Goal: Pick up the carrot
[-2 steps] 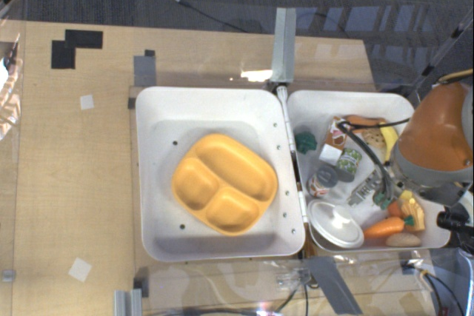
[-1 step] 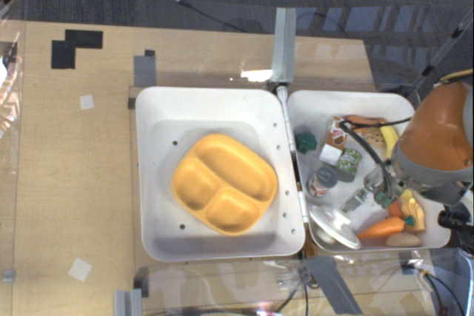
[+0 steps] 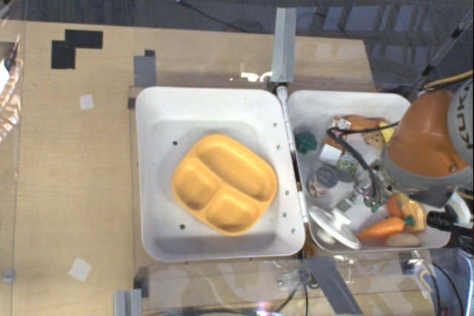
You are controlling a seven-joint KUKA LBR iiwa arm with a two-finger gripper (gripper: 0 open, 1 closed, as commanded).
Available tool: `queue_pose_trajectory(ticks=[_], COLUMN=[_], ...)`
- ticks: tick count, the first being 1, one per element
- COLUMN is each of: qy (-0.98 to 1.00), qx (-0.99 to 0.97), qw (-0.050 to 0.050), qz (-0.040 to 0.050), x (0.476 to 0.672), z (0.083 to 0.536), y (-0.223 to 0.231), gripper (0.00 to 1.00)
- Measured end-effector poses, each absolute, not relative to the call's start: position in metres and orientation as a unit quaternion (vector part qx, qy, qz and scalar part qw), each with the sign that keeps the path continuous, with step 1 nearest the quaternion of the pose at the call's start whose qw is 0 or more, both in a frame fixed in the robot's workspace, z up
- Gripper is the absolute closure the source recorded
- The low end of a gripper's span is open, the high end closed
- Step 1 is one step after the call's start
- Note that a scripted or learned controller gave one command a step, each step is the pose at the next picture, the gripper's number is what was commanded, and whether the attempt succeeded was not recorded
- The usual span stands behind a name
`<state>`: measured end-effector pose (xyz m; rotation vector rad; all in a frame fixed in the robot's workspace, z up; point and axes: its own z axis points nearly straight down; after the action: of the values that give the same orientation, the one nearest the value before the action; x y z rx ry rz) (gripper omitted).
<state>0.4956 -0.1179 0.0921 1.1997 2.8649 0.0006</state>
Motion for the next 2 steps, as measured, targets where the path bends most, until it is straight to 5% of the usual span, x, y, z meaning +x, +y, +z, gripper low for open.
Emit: queue_pose_trajectory(ticks=[1,2], qy=[0.913,0.920], qx=[0.408,0.391], qw=[0.008,0.016], qz=[0.0012,0.0029], x=[0.543,0.496], z=[0.127,0.094], y=[-0.148,-0.138], gripper=[0.00,0.00])
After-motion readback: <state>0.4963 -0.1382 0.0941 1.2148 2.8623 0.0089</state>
